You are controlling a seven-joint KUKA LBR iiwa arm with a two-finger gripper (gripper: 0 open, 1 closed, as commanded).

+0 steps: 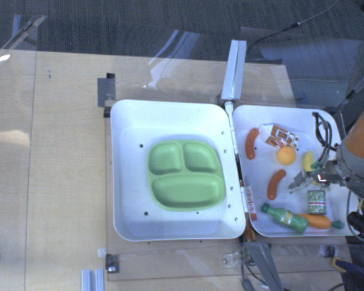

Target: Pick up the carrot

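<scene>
Robotics laboratory test bench. A pale wooden bench (48, 162) carries two shallow white bins (124, 180), fixed side by side with metal brackets (107, 90) and an aluminium rail (233, 71). Loose cables (303, 20) cross grey carpet (139, 11) at the far side; toy foods (276, 183) fill the right bin.

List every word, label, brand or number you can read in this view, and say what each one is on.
No text can be read here.
Red and white packet: printed pattern, too blurred to read.
Small green-labelled can: label print too small to read.
Green bottle: label too blurred to read.
Red and white strip on the rim between the bins: marks too small to read.
</scene>
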